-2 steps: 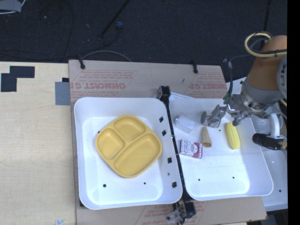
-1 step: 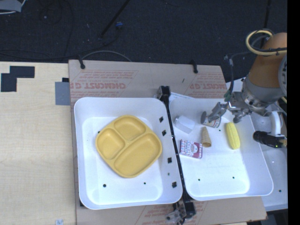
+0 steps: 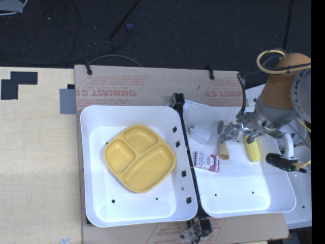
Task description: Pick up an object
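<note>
Bench: left bin (image 3: 96,136) holds yellow tray (image 3: 139,158); right bin (image 3: 254,197) holds corn (image 3: 252,149), carton (image 3: 207,161); pincer (image 3: 227,131) state unclear.

My arm (image 3: 284,98): grey shell w/ orange band above wrist, yellow cable loop on top. My gripper (image 3: 229,131): small, metal-grey, two fingers.

Red block lettering runs along the cardboard sheet (image 3: 152,88) at twelve o'clock above the bins, seen upside down and too blurred to read with certainty. The small red-and-white packet (image 3: 206,161) bears print too small to make out.
</note>
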{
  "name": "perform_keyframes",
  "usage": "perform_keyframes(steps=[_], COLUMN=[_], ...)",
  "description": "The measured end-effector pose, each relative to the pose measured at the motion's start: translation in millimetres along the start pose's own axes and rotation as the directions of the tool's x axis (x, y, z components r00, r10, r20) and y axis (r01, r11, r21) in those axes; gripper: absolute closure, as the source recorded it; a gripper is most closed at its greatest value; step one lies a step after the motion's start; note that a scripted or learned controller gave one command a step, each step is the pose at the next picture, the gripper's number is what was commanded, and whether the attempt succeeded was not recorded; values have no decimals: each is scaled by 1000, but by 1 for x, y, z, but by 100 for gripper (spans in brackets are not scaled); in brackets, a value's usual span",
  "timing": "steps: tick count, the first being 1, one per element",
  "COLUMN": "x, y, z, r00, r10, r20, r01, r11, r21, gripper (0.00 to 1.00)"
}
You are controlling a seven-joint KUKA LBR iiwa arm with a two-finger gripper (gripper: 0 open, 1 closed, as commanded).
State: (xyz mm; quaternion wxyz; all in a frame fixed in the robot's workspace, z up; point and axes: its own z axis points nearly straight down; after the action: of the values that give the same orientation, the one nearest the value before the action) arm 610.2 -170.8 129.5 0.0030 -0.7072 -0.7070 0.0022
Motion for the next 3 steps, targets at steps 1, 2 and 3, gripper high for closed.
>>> perform_keyframes(steps=[1,2,3], x=[1,0,-1], y=[-1,0,-5], z=[45,32,-30], r00=[1000,1000,1000], r10=[0,1,3], r20=[0,1,1], r01=[0,-1,-3], r11=[1000,1000,1000], r21=[-1,-4,-8], gripper=[0,100,100])
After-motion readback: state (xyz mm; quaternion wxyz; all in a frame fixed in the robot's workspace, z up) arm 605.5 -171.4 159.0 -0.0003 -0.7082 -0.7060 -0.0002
